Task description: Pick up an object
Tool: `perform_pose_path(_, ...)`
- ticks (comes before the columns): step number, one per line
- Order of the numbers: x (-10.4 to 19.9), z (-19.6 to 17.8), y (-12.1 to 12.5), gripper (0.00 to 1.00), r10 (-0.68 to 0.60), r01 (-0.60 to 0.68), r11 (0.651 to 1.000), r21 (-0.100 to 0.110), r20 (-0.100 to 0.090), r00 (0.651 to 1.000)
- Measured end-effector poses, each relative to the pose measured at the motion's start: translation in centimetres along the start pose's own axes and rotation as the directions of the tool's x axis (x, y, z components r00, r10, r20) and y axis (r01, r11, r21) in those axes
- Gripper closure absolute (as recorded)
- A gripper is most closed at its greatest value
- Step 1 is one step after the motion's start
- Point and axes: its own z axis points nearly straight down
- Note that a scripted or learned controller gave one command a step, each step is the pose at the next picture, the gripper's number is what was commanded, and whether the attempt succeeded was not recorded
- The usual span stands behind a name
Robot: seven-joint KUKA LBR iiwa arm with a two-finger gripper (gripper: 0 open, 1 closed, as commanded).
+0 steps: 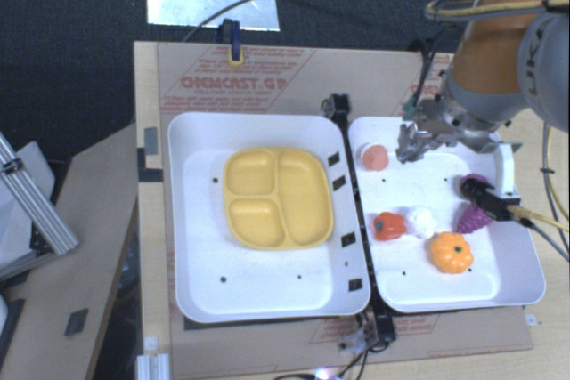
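The right bin holds several small toys: a pink round one near its back left, a red pepper-like piece, a white lump, an orange pumpkin and a purple grape-like bunch. My gripper hangs over the back of this bin, just right of the pink toy, its dark fingers pointing down. Nothing shows between them.
The left bin carries a yellow divided plate. A black divider with clips runs between the bins. A dark cable and white bracket trail from the arm over the right bin's far side.
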Motion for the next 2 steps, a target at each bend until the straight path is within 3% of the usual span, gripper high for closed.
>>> perform_pose_path(2,10.3,2.2,2.7,1.00,0.000,0.000,1.000,-0.001,-0.001,1.000)
